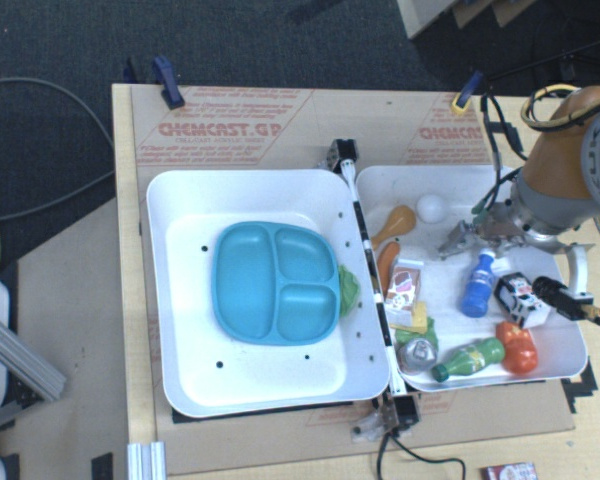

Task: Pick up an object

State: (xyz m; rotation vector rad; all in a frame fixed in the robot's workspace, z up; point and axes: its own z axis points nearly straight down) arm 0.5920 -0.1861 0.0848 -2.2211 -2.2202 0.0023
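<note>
Right bin (425, 180), far half: gripper (466, 236) poised low, just beside the white ball (433, 208). Width of its opening not legible from this angle; nothing visibly held. Step in hand, by judgement: choice of target and descent.

Nearest candidate: blue bottle (477, 286), lying at the bin's middle, just on the near side of the gripper. For a clean pick: centre over the bottle's body, close across its narrow width, lift straight, and keep clear of the crowded neighbours.

Also in the right bin:
- Along the left wall: orange carrot-like piece (395, 221) and reddish sausage shape (387, 264).
- Just beside them: small printed carton (404, 286) and yellow piece (416, 318).
- Along the near edge: silver can (417, 352), green bottle (470, 358) and red-orange fruit (519, 352).

Left bin (180, 228): blue divided plate (277, 283) at centre, with a green leafy scrap (349, 290) touching its right rim.
</note>
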